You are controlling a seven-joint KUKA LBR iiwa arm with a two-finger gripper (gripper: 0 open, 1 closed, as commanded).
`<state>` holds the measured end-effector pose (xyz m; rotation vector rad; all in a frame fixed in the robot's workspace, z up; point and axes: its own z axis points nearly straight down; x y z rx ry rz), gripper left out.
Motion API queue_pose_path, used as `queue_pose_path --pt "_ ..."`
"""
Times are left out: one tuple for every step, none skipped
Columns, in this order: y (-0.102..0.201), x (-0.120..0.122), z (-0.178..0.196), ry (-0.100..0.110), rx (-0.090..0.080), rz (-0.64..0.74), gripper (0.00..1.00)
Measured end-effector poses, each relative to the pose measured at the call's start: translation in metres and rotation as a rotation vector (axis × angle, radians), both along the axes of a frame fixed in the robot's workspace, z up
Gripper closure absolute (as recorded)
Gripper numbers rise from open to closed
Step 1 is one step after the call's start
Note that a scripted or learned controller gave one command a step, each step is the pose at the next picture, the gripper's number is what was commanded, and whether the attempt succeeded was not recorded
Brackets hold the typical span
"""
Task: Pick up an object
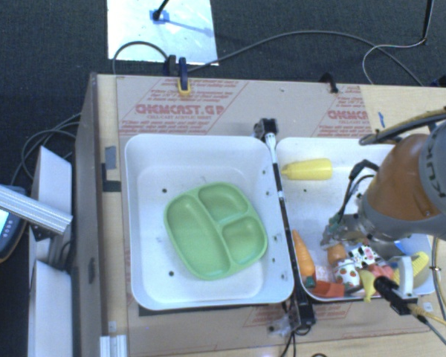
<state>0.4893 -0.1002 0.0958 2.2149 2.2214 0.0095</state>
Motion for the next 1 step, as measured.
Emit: queue_pose_path --pt "0.0769 0.0391 0.0890 0.005 0.000 0.001 1.00"
